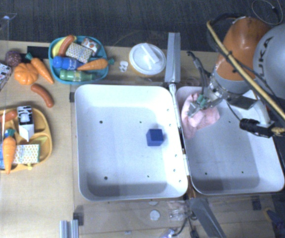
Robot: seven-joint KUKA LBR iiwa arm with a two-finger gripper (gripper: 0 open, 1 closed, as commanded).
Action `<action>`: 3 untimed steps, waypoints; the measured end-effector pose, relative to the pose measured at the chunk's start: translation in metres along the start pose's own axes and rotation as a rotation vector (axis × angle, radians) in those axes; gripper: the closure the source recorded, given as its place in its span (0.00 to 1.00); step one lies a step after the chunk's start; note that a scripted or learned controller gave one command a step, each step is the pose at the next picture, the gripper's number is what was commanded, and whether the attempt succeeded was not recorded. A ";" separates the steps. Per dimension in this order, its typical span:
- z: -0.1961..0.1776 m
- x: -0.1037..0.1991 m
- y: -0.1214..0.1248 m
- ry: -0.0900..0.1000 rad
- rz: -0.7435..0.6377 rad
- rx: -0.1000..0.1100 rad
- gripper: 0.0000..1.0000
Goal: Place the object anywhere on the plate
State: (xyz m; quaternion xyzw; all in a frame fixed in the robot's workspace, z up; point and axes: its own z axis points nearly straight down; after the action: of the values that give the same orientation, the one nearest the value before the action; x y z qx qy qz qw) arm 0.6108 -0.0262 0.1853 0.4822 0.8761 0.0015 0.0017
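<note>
Grey arm point(276, 48), partial "UKA" lettering on casing, over right bin point(241, 182); left bin point(107, 182) holds blue cube point(155, 137) near centre; pink plate point(201, 117) in right bin's far-left corner; gripper point(200, 103) above plate, finger state cannot tell.

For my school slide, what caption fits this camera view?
Robot gripper over a pink plate, blue block in the other bin.

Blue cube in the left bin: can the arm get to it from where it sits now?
Probably yes. The blue cube sits alone in the left bin, nothing over it; the gripper hangs over the pink plate next door.
</note>
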 end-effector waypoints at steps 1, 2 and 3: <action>-0.040 0.000 0.002 -0.001 -0.005 0.000 1.00; -0.032 0.055 0.001 0.001 -0.406 0.001 1.00; -0.027 0.110 0.002 0.002 -0.805 0.000 1.00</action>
State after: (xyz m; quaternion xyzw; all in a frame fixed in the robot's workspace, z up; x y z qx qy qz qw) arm 0.5536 0.0674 0.2117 0.1003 0.9950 0.0010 0.0012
